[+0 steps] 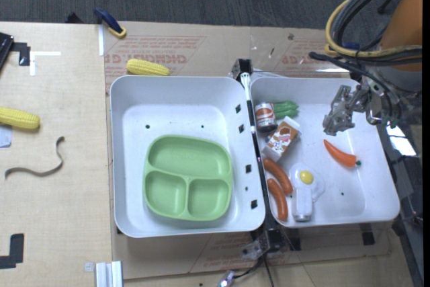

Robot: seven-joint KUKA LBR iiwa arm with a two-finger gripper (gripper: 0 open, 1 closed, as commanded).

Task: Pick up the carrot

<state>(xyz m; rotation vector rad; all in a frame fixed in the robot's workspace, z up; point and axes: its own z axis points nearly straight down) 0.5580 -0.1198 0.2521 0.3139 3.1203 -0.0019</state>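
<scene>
Because the carrot [340,153] lies loose on the floor of the right bin [376,205], near its right wall and apart from the other toys, you have open room around it for a grasp. The jaws [338,119] hang just above and a little toward the far wall from its blunt end, not touching it; you cannot tell from this slant whether they are spread or pressed together, and nothing shows between them.

The rest of that bin's load crowds its left wall: a small can [265,116], something green [285,107] beside it, a little carton [283,137], two sausages [278,186], a fried egg [306,177] and a white bottle [303,203]. The left bin [127,144] carries a green divided plate [189,178], likely a drop spot.

On the tabletop, one corn cob [147,67] lies past the left bin's far edge, another [19,118] near the left edge. Red lettering runs along the cardboard [168,50] under the bins, upside down and too faint to read; the carton's print is too small.
</scene>
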